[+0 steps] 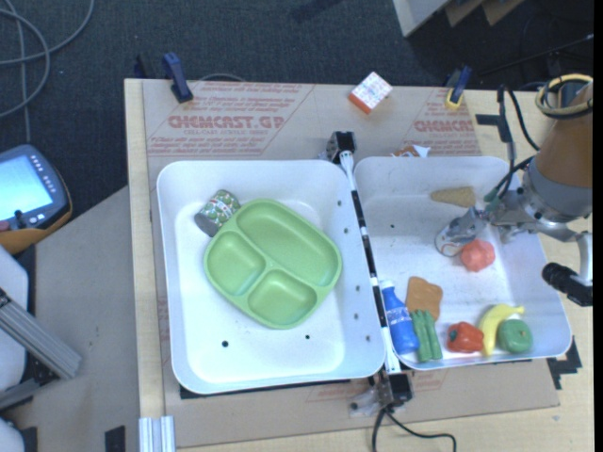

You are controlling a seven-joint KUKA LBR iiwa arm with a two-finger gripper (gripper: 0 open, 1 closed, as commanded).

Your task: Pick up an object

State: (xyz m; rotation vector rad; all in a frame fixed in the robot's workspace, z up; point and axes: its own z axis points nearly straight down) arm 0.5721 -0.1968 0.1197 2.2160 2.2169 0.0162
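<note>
The gripper (459,234) hangs just beside 1 red ball (478,255); whether its jaws are released, I cannot tell. Centre over the ball, then descend squarely.

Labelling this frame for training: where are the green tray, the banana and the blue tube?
green tray (271,263), camera view, on its middle divider.
banana (497,320), camera view, on its yellow body.
blue tube (399,326), camera view, on its blue barrel.

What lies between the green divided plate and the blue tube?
In the camera view, the touching white rims of the two bins run between the green divided plastic plate and the blue tube; nothing else.
</note>
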